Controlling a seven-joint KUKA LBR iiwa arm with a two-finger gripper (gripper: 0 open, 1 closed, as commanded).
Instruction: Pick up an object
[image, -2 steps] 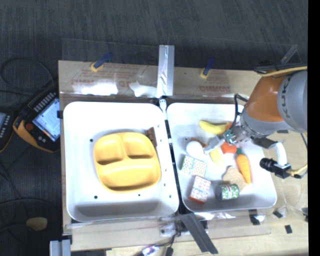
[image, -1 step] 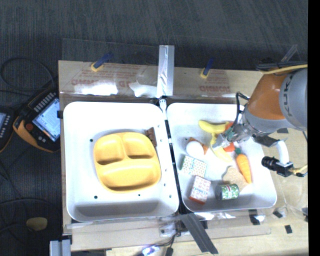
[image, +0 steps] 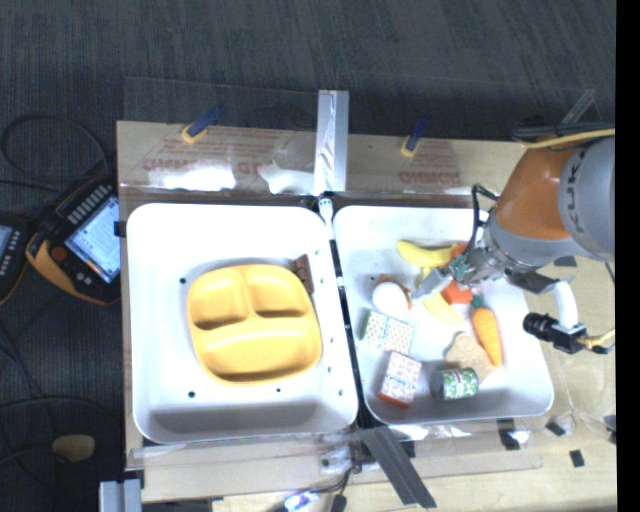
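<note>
The gripper (image: 458, 272) is being presented low over the upper middle of the right bin (image: 540, 400), reaching in from the right edge. Its state cannot be told: the tip is being obscured by the clutter beneath it, and nothing is being seen held.

The candidate objects are all being kept in the right bin. A banana (image: 424, 253) is lying just beside the gripper tip, a small red item (image: 458, 294) is sitting directly under it, a white egg (image: 390, 297) is resting to its left, and a carrot (image: 487, 336) is lying just below and to the right. Nearer the front wall, a patterned box (image: 401, 378), a green can (image: 458, 382) and a checked packet (image: 386, 329) are being stored close together. The left bin (image: 150, 400) is being occupied by a yellow divided tray (image: 254, 321).

Risk is being judged as follows:
- Two neighbouring items are likely being straddled at once, because the pieces under the tip are touching or nearly so.
- A rounded item such as the egg or carrot is liable to be squeezed out sideways.
- The banana is at risk of being pushed against the bin's back wall.
</note>
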